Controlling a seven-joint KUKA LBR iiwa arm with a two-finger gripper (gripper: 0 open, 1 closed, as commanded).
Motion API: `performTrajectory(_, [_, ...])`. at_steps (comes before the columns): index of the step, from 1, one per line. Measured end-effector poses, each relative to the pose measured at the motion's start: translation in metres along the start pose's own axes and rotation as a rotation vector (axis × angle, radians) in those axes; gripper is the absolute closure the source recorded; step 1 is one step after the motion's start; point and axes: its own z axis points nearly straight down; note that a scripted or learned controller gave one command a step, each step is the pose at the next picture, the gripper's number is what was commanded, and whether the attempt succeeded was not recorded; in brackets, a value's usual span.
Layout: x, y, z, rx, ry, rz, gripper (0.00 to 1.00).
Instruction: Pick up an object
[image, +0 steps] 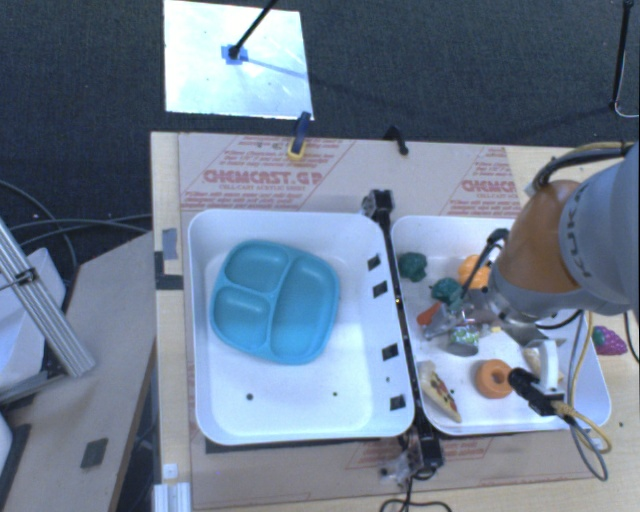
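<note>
A wedge-shaped slice (440, 390) lies nearest the camera, at the front left corner of the right bin (445, 232). Just to its right, apart from it, a brown donut (492, 378) lies flat on the bin floor.

The grey arm (590, 240) with its orange band reaches in from the right and bends down over the middle of this bin. The tool (458, 330) is low among the objects, above the donut and slice in the picture. Whether it is open or closed cannot be told, and nothing can be seen held in it.

A small red piece (430, 314) lies just left of the tool, touching or nearly touching it. A green piece (447, 290) sits just behind the tool, very close. An orange piece (471, 270) lies behind that, partly covered by the arm. A second green piece (412, 265) sits further back and left, near the wall between the bins. Purple grapes (610, 341) lie at the bin's right edge, well apart from the tool.

The left bin (300, 405) holds a blue divided plate (275, 300), lying flat towards its back left. Both bins rest side by side on a tan surface (166, 200)
</note>
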Motion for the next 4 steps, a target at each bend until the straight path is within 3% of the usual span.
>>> performTrajectory(1, [0.01,0.051,-0.002,-0.003,0.0,-0.001,0.0])
performTrajectory(2, [-0.043,-0.004,-0.001,0.007,0.0,0.01,0.0])
performTrajectory(3, [-0.108,-0.056,-0.003,0.005,0.011,0.005,0.0])
performTrajectory(4, [-0.029,-0.054,-0.002,0.003,0.004,-0.004,0.0])
